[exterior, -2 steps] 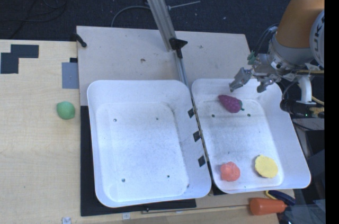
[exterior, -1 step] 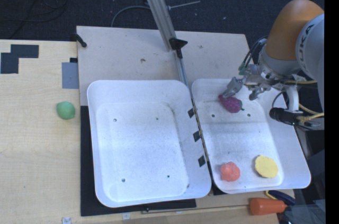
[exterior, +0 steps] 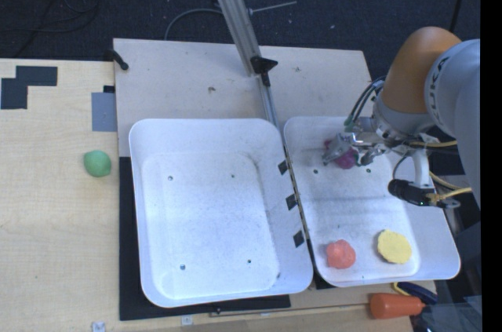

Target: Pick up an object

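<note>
Gripper (exterior: 347,151) low over the right bin (exterior: 439,260), directly above a purple object (exterior: 345,158); finger state cannot be told. Nearer the camera lie a red object (exterior: 340,253) and a yellow object (exterior: 394,246), well apart from it.

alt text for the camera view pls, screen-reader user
The grey robot arm's gripper is down in the right shallow white bin, right at a small magenta object near the bin's far end. A round red-orange object and a round yellow object lie at that bin's near end; a green ball sits on the wooden bench, left of the left white bin.
</note>
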`<state>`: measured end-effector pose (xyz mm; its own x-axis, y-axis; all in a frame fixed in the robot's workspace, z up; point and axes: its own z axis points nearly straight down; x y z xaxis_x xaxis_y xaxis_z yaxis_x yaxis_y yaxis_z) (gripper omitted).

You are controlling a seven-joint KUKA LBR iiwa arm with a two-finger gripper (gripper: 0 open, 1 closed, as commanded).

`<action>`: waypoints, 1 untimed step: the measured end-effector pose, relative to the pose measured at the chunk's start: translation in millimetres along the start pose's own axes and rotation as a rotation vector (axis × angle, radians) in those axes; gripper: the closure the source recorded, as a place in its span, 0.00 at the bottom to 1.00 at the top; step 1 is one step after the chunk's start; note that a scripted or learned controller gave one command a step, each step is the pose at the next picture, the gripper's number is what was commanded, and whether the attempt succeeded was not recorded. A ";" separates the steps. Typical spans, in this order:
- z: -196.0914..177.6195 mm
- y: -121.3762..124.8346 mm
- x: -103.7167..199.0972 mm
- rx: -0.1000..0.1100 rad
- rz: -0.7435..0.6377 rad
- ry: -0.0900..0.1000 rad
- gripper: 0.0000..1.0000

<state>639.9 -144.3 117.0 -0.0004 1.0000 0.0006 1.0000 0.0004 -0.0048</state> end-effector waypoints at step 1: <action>27.2 -0.4 0.8 -0.002 0.000 0.000 0.00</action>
<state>639.4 -143.6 89.8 -0.0008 1.0000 0.0004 1.0000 0.0008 -0.0026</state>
